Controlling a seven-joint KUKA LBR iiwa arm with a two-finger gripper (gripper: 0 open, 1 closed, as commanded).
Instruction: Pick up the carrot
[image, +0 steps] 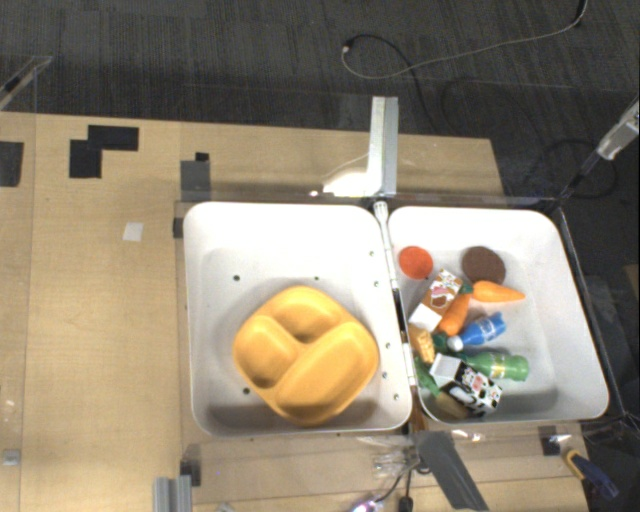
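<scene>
— Two bins; where's the carrot?
— Right bin, atop the toy pile beside the brown disc. Likely light, stiff, slick plastic — grip its thick middle.
— Hand?
— Can't tell its state.

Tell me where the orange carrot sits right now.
The orange carrot lies in the right-hand white bin, in its upper half, just below the brown round disc and above the blue bottle.

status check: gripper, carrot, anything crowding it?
Carrot lying in right bin, untouched. Brown disc just above it, orange bottle and blue bottle packed close below. Yellow tray sits in left bin.
</scene>
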